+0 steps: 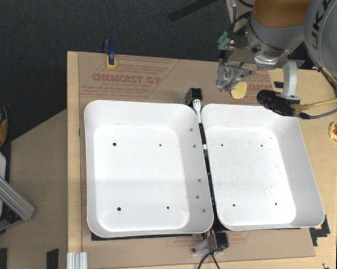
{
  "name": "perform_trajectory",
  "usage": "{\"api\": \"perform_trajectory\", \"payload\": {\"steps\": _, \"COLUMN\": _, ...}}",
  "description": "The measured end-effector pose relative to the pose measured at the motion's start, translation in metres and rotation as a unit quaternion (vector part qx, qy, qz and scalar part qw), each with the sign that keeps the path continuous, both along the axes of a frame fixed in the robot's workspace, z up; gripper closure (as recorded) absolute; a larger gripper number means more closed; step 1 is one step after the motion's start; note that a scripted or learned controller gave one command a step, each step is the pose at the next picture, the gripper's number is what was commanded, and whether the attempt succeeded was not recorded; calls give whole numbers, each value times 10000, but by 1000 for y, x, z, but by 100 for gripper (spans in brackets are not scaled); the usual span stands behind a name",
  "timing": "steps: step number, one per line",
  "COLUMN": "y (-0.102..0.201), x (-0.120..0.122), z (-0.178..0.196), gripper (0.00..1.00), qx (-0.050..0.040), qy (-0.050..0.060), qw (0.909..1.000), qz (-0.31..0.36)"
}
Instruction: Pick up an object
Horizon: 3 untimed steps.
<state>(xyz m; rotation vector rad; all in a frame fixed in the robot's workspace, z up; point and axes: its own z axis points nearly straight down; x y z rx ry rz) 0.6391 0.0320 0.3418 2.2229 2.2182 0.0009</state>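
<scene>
My claw (233, 82): raised above the bench behind the right bin (301, 165).
Fingers pinch a pale yellow object (239, 90); my arm (276, 19) reaches down from upper right.

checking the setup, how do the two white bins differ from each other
The left bin lies under open space, while the right bin has the gripper hanging above its far edge. A black bar divides them; the left bin sits nearer the blue clamp, the right bin nearer the black fitting. Both are shallow, white, with dark dots.
</scene>
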Motion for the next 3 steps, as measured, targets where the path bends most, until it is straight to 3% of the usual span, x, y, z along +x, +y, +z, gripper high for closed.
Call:
{"api": "perform_trajectory", "payload": {"steps": 1, "y": 22, "x": 27, "z": -83, "gripper": 100, "qx": 3, "qy": 43, "qw": 10000, "qz": 20}}
{"api": "perform_trajectory", "payload": {"steps": 2, "y": 22, "x": 18, "z": -45, "gripper": 100, "qx": 4, "qy": -16, "qw": 10000, "qz": 13}}
{"api": "perform_trajectory", "payload": {"steps": 3, "y": 21, "x": -10, "z": -30, "gripper": 100, "qx": 6, "qy": 16, "qw": 10000, "qz": 6}}
